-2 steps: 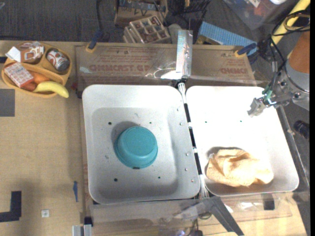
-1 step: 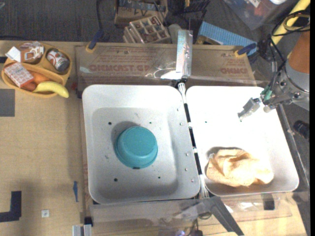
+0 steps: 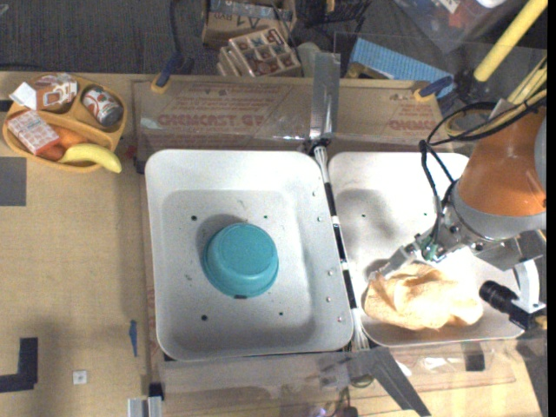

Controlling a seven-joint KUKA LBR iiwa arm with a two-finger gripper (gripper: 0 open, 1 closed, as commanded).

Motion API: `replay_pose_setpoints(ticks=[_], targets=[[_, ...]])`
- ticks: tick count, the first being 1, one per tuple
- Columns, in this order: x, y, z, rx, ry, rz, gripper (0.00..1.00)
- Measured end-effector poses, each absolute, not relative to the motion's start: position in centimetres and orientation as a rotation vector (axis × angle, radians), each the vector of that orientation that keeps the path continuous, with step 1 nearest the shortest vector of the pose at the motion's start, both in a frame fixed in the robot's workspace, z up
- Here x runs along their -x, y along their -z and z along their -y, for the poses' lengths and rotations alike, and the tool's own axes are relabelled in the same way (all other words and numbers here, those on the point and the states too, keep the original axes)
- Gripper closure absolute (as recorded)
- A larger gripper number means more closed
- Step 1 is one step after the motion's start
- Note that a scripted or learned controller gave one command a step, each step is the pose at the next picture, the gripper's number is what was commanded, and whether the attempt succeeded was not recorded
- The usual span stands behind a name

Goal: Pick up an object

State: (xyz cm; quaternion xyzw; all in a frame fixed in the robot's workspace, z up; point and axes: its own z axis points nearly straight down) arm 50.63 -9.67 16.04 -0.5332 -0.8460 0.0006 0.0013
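A teal bowl [image 3: 241, 260] lies upside down in the middle of the left bin [image 3: 174, 181]. A floppy tan, flatbread-like piece [image 3: 421, 298] rests crumpled at the near end of the right bin [image 3: 373, 181]. My gripper [image 3: 407, 257] reaches in from the right and sits low over the upper left edge of the tan piece, touching or nearly touching it. The grey arm with its orange band [image 3: 504, 181] rises above the bin's right side and hides that part of the bin.
A raised rim [image 3: 334, 233] separates the two bins. Cardboard panels [image 3: 234, 115] stand behind them. An orange dish [image 3: 61, 133] with a banana and snack items sits on the bench at far left. Black cables [image 3: 434, 155] hang by the arm.
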Motion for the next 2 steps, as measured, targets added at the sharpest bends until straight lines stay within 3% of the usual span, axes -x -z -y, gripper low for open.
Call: replay_pose_setpoints(ticks=[1,2], targets=[[-48.4,-8.81,10.49,1.706,0.011,2.65,0.0],[-48.57,-9.6,10.82,1.722,0.012,2.647,1.0]])
